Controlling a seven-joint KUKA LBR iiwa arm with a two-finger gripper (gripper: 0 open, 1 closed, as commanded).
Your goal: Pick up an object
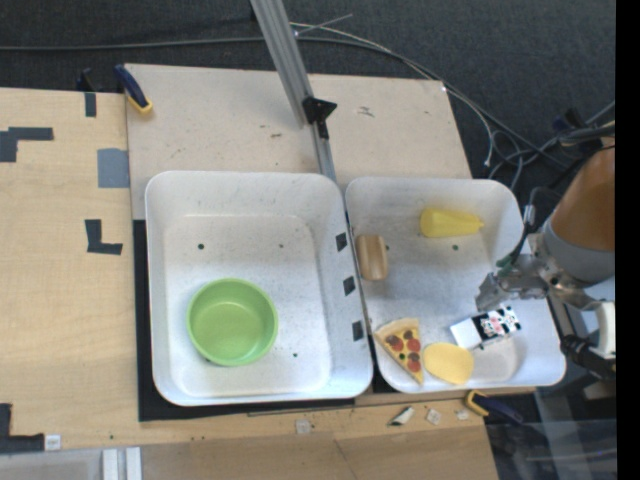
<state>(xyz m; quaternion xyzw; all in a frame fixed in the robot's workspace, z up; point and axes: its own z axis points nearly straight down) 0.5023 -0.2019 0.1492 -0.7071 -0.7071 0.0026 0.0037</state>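
While your arm leans in over the right bin [440, 193], its gripper [503, 290] hovers at that bin's far right side, just above a small black-and-white printed card [487, 326]. You cannot tell from this angle whether the tool is spread or shut, and nothing shows clamped in it. Candidates lie close: the card just below the tool, a round yellow piece [448, 362] and a pizza slice toy [400, 346] at the near edge, a yellow wedge [450, 222] toward the back, a wooden block [372, 256] against the dividing wall. A green bowl [233, 320] sits alone in the left bin [240, 193]. Judging by position, the card looks like the intended pick.
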